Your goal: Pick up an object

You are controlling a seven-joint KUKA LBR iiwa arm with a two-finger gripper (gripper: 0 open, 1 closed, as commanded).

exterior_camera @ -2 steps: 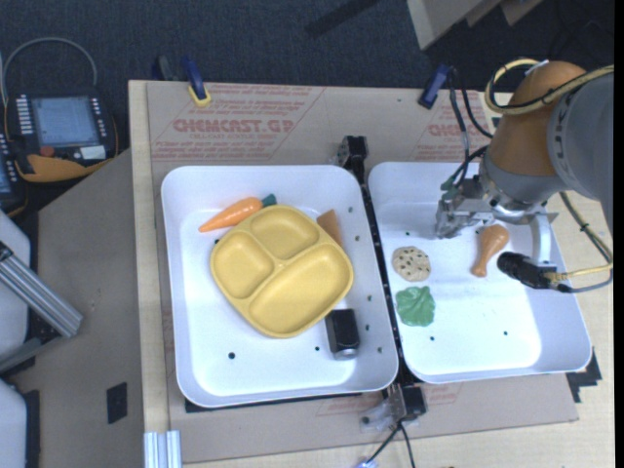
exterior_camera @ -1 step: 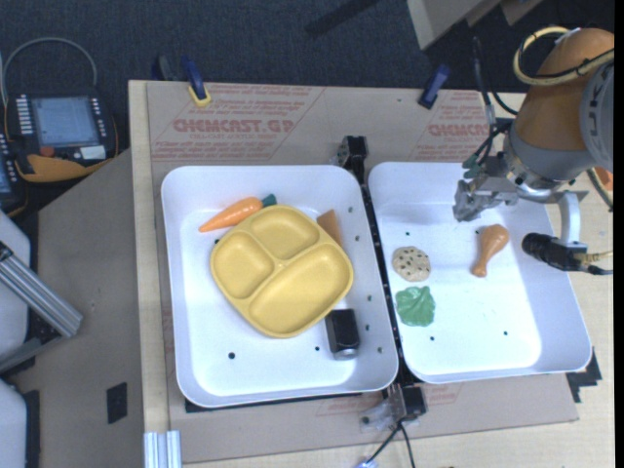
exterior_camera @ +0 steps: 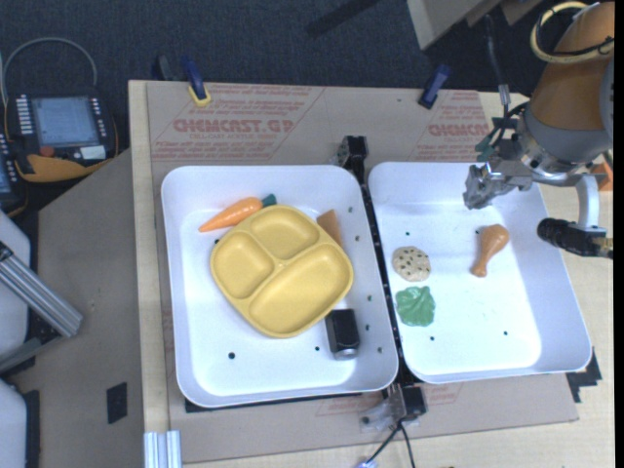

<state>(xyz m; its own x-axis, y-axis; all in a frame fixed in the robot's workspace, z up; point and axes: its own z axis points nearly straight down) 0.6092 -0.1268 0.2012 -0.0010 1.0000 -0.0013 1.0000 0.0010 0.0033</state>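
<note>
My gripper [exterior_camera: 476,193] hangs over the back of the right bin [exterior_camera: 546,359], up and left of a tan toy drumstick [exterior_camera: 489,248]. A round cookie [exterior_camera: 410,262] and a green leafy toy [exterior_camera: 416,306] lie at that bin's left side. The left bin [exterior_camera: 185,291] holds a yellow divided plate [exterior_camera: 281,269], an orange carrot [exterior_camera: 230,214] behind it, a brown piece [exterior_camera: 330,226] at its right and a small black block [exterior_camera: 342,331] in front. I see nothing between my fingers.
The arm [exterior_camera: 570,86] comes in from the upper right, above the right bin's back corner. A black divider strip [exterior_camera: 375,252] runs between the bins. Cardboard [exterior_camera: 312,115] lies under both bins, with clamps at its back edge.
</note>
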